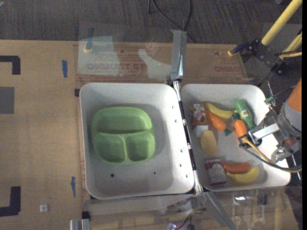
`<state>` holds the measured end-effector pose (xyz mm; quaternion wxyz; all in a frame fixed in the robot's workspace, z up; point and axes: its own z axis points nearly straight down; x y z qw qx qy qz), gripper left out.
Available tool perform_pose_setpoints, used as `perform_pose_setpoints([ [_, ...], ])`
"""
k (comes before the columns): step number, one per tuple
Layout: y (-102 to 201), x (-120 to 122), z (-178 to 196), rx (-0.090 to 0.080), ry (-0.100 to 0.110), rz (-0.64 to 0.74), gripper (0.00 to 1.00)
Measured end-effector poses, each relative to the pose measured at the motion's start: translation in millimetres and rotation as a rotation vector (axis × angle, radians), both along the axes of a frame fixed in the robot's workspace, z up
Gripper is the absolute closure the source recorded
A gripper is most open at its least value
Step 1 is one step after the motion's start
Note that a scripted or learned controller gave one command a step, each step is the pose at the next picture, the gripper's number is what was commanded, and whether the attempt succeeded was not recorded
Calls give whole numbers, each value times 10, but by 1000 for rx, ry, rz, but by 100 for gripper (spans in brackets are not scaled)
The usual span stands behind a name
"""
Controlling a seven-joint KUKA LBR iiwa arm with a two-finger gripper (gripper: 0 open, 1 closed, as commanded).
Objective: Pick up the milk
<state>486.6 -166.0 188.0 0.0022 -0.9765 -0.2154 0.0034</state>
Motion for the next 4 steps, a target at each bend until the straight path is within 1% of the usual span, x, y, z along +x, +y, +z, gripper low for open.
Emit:
perform_pose_setpoints([
  [1, -589, -59, 1538, -3, -1, -104, 0],
  [2, -371, 210, -1022, 12, -7, 208, 0],
  [3, -490, 809, -1048, 22, 16, -114, 0],
  [4, -477, 507, 1079, -3, -2, -65, 0],
])
